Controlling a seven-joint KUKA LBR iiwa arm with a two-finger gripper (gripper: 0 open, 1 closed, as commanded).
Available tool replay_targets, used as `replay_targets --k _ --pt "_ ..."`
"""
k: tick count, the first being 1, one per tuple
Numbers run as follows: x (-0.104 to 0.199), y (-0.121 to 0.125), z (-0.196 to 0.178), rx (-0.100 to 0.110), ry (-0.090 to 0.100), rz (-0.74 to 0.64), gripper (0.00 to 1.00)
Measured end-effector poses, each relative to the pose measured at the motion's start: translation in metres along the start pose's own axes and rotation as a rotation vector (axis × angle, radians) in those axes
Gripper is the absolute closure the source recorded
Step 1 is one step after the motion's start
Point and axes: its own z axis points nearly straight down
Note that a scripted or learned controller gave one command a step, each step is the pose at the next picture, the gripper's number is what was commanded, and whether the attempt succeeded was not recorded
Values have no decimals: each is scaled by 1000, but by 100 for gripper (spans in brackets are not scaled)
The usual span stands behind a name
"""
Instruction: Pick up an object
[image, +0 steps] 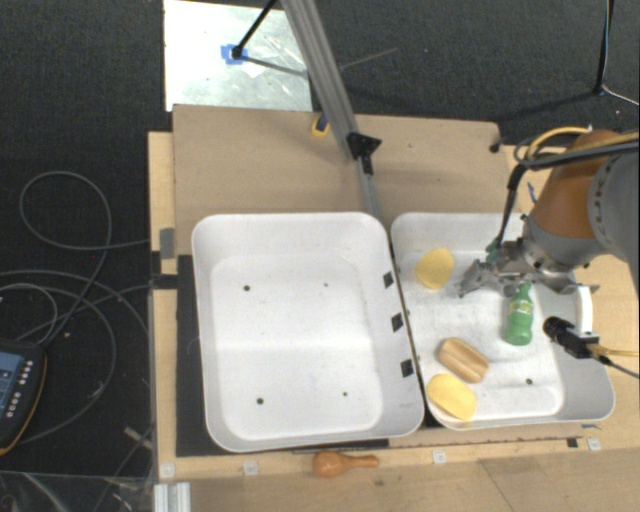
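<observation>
My gripper (497, 282) hangs over the right bin (590, 400), in its upper middle, and stands open with nothing between its fingers. A green bottle (518, 320) lies just below and to the right of it, its top close to the right finger. A round yellow object (435, 268) rests to the gripper's left. A tan bread-like roll (463, 360) and a yellow lemon-shaped object (452, 397) lie near the bin's front left corner.
The left bin (215, 300) sits beside the right one, divided from it by a shared rim (400, 320). A brown pear-shaped item (345, 462) lies on the bench in front of the bins. A slanted metal pole (335, 90) crosses the back.
</observation>
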Motion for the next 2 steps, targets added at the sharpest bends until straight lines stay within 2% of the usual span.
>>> replay_targets --k 1,2 --pt "0 1 -12 -4 -1 0 100" --pt "2 11 -60 -7 -1 -5 100"
